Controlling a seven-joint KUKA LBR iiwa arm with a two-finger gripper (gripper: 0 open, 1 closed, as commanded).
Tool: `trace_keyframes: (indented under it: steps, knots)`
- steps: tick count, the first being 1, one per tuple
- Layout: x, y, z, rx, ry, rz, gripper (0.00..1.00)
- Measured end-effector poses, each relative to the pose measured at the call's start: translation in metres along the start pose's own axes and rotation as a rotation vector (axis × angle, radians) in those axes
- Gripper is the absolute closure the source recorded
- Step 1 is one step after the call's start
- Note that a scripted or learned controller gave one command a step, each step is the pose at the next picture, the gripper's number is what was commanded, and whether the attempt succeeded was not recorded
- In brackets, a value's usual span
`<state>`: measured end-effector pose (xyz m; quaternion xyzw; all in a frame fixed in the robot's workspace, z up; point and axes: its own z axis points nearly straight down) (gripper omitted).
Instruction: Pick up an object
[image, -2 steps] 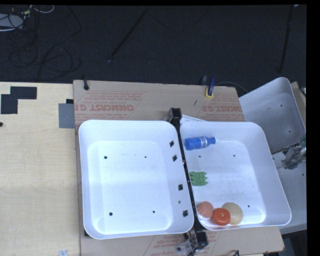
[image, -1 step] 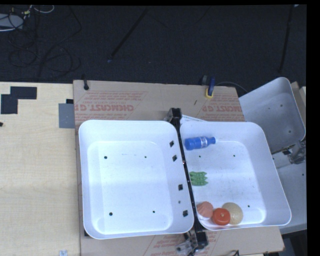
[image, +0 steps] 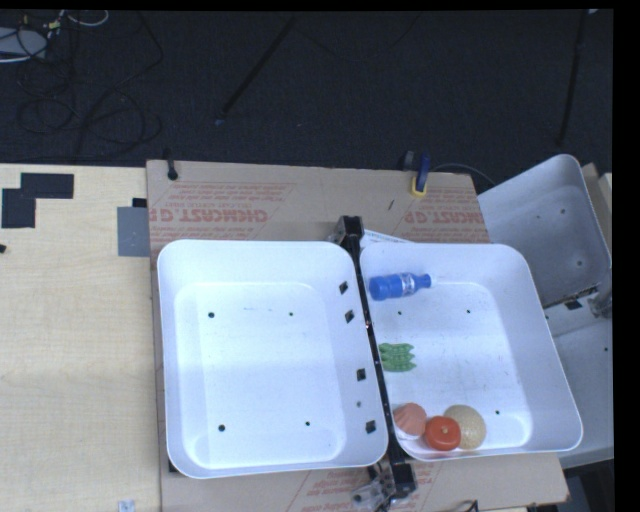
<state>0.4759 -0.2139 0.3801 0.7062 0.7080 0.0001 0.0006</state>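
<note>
The right bin (image: 520, 330) holds a blue bottle (image: 399, 285) lying on its side near the back left corner. A small green object (image: 397, 357) lies by the bin's left wall at mid depth. At the front left corner sit a pink round piece (image: 409, 417), a red round piece (image: 442, 433) and a beige round piece (image: 467, 424), touching one another.
The left bin (image: 260, 360) stands beside the right one, joined by a black divider strip (image: 366, 340). Both rest on a cardboard sheet (image: 260, 205). A grey metal panel (image: 545, 225) rises at the right. A clamp (image: 421, 175) sits on the cardboard's back edge.
</note>
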Motion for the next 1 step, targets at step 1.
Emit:
trace_keyframes:
  steps: [1]
  knots:
    - [0.0021, -0.0023, 0.1311, 0.016, 0.007, 0.002, 1.00]
